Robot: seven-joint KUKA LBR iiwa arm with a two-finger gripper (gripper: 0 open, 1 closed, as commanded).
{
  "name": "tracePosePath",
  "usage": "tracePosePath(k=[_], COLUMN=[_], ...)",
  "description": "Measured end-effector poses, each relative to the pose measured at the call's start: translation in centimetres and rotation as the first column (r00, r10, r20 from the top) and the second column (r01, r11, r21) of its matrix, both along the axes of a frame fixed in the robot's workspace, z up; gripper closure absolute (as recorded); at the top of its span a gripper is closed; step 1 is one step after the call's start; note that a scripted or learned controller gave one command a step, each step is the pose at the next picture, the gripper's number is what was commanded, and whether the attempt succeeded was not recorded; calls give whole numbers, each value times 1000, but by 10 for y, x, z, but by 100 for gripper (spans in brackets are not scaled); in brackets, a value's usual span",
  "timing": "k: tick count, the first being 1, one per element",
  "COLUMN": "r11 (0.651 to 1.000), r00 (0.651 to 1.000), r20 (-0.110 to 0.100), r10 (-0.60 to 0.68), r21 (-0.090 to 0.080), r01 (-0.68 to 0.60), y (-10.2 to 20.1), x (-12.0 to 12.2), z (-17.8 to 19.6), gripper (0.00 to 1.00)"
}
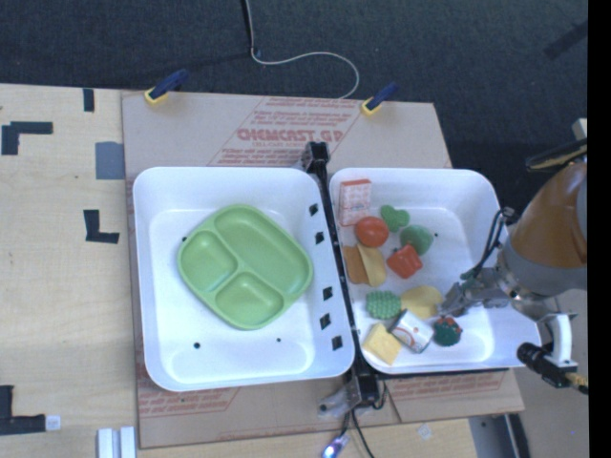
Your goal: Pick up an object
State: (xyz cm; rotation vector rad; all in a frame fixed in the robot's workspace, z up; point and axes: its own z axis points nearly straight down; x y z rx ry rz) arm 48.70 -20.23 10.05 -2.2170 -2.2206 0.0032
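Two shallow white bins were seen side by side on the desk (57, 256), on a sheet of printed cardboard (286, 136). The left bin (158, 351) carried a green divided plate (245, 266), which lay tilted near its middle. The right bin (477, 194) served as the landmark for the rest.

Inside the right bin a cluster of toy food was gathered toward its left wall. A small pink-and-white carton (355, 197) stood nearest the far left corner. Just below it a red tomato (371, 231) was seen, with a green leafy piece (393, 218) and a second green piece (418, 239) beside it. A red pepper (404, 261) lay near the bin's middle, and a brown bread-like piece (356, 264) lay against the left wall. Toward the near edge a green knobbly piece (383, 304), a yellow piece (421, 301), a yellow wedge (382, 343), a small white can (412, 333) and a dark green and red item (446, 332) were grouped.

The gripper (456, 303) was lowered into the right bin near its right wall, just above the dark green and red item. Whether the fingers were open or closed could not be told, and no object was seen between them.
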Motion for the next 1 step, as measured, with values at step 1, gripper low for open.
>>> tracePosePath(k=[1], r11=[1000], r00=[1000], r20=[7], r10=[-2], r21=[-3], r01=[2], y=[-5], x=[-7], z=[57], gripper=[100])
